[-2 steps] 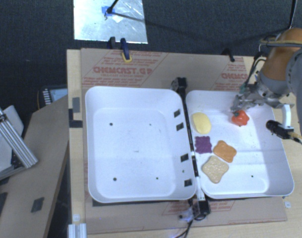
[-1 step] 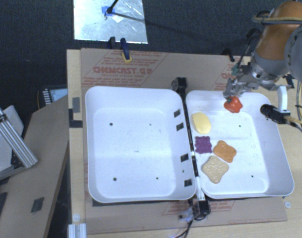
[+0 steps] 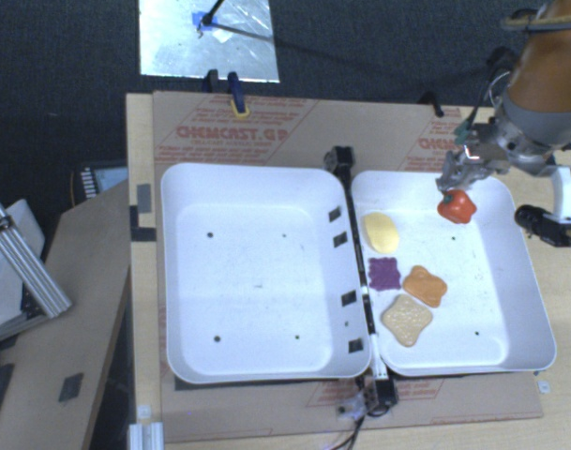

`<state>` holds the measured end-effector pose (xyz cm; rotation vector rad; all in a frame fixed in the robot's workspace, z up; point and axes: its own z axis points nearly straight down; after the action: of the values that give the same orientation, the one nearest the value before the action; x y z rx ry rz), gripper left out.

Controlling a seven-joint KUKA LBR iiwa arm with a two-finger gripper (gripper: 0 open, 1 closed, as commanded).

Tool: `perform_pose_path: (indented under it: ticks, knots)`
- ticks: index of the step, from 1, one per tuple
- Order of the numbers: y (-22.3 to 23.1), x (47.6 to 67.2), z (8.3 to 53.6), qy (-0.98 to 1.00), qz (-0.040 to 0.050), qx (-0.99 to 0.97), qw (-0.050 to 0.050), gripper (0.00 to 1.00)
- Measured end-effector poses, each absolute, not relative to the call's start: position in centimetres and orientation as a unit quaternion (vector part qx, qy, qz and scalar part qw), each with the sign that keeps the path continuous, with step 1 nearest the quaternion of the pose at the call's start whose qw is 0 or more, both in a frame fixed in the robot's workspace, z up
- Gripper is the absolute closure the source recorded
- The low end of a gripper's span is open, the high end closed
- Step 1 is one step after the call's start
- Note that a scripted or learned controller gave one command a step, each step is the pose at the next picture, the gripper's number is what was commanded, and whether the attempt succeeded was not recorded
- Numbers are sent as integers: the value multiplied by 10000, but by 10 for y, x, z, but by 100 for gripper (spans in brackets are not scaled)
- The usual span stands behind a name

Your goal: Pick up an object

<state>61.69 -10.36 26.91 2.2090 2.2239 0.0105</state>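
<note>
I have the gripper at the upper right of the frame, directly over the red pepper near the right bin's top edge. I can't tell how the fingers stand. I judge this the grasp step; next I'd confirm a hold before lifting.

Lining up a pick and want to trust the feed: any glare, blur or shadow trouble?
Camera view: even light, soft shadows only; the right bin and its food pieces read sharply; the gripper over the red piece looks slightly soft; the foil sheet glares.
</note>
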Motion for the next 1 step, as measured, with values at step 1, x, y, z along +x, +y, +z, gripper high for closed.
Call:
perform_pose_path:
  ticks: [1]
  knots:
    - [-30, 607, 371, 7114, 60, 7027, 44, 100]
